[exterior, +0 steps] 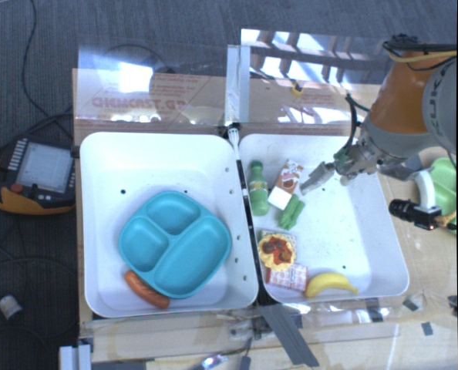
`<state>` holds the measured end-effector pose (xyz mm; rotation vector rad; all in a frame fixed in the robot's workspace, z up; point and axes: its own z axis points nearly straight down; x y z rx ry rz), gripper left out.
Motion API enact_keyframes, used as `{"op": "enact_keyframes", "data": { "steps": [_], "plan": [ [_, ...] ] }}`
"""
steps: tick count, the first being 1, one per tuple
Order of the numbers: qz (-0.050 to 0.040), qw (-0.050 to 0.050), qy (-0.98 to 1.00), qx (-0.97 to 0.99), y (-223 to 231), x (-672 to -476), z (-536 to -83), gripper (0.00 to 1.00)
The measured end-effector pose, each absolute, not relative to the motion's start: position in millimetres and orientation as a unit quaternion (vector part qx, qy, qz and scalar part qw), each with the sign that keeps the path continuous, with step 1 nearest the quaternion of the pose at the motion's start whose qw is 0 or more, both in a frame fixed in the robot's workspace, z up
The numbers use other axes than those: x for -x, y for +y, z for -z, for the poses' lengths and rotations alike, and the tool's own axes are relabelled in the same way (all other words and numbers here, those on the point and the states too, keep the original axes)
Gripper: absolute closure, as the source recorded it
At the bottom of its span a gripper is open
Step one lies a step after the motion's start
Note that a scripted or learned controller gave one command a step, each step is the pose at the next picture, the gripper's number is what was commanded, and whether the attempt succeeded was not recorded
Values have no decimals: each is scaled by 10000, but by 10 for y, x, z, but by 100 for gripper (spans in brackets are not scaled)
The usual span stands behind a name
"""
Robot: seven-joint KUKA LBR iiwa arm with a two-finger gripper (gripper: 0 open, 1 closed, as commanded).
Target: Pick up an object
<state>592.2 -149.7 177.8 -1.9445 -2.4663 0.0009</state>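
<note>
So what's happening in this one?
A grey arm with an orange band reaches into the right white bin, its two-finger gripper hovering near a green bottle, a small white block and a green stick-shaped piece. Nothing is between its fingers. The left white bin holds a blue divided plate and an orange sausage.

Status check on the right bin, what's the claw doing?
Claw low over right bin, nothing between its fingers. Nearest items: green bottle, white block, snack packet. Banana at front, clear of the arm.
</note>
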Motion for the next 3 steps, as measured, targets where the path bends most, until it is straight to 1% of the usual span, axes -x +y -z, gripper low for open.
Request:
{"op": "enact_keyframes", "data": {
  "steps": [1, 2, 3],
  "plan": [
    [-30, -42, -8120, 5837, -1085, -6053, -971, 0],
    [-5, -128, -8384, 5450, -1115, -5742, -931, 0],
    [26, -83, -8391, 5439, -1062, -5745, -1013, 100]
  ]
}}
